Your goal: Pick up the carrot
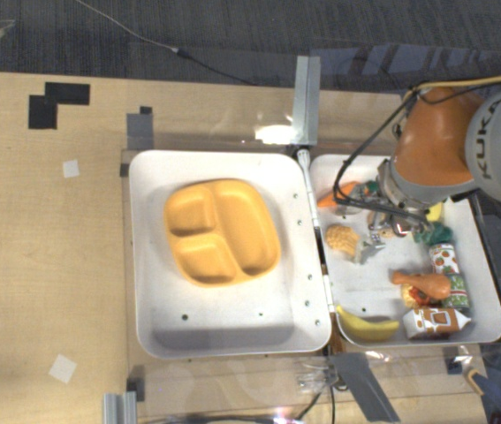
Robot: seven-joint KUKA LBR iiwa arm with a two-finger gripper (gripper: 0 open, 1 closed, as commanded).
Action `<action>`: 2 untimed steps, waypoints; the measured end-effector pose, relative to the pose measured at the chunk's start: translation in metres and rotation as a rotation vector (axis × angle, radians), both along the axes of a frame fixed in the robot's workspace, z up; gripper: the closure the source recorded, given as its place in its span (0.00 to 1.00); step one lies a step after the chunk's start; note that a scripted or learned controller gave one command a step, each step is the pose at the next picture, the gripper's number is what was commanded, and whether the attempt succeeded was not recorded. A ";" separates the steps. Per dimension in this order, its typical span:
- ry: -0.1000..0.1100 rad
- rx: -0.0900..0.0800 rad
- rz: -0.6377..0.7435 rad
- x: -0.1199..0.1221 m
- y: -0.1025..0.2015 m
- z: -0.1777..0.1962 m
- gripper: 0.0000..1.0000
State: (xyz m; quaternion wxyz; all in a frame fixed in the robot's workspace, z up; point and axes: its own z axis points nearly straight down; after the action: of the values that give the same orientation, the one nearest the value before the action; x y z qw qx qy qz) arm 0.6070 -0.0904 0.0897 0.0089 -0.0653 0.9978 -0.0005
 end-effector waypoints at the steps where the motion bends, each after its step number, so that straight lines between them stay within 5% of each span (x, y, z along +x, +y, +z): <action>1: 0.005 0.005 -0.393 0.007 0.002 -0.001 0.00; 2: 0.013 0.007 -0.543 0.011 0.008 -0.001 0.00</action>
State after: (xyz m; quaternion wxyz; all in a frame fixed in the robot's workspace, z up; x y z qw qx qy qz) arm 0.6175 -0.0821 0.0886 0.0023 0.2047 0.9788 0.0011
